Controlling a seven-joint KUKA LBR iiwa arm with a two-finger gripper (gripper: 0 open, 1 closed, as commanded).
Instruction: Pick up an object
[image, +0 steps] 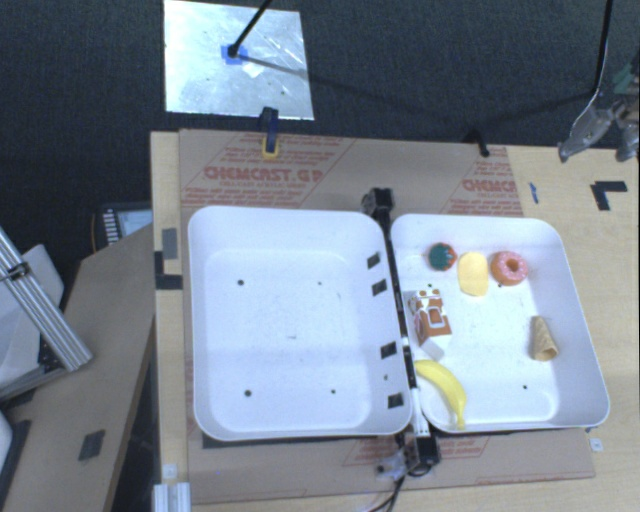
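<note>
The right bin holds several small items. A green and orange round piece, a pale yellow lump and a pink doughnut sit in a row near its far side. An orange and white block lies by the left wall, a yellow banana at the near left corner, and a tan cone toward the right. My gripper hangs high at the upper right, beyond the bin's far corner and well apart from every item.
The left bin sits beside the right one, joined by a black hinge strip. Both rest on a cardboard sheet. A silver plate lies at the back and an aluminium frame at the far left.
</note>
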